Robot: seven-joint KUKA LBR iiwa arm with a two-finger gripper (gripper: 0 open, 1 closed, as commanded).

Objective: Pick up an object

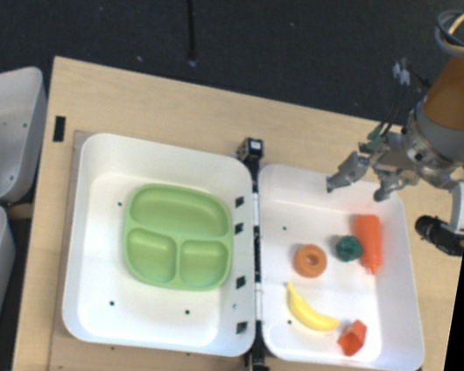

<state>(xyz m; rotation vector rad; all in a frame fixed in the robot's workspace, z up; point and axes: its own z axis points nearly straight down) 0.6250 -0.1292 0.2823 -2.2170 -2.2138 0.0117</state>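
Observation:
My gripper [361, 187] hangs open above the far edge of the right bin [300, 203], with nothing between its two fingers. Below it in that bin lie an orange carrot [368, 241], a small dark green piece [347, 248], an orange ring [310, 261], a yellow banana [309, 311] and a small red piece [353, 337]. The carrot is the nearest of them to the gripper, just to its lower right.
The left bin [89, 288] holds a green divided plate [177, 236]. A black clamp [251, 150] sits at the far end of the seam between the bins. The wooden bench [182, 114] runs around both bins.

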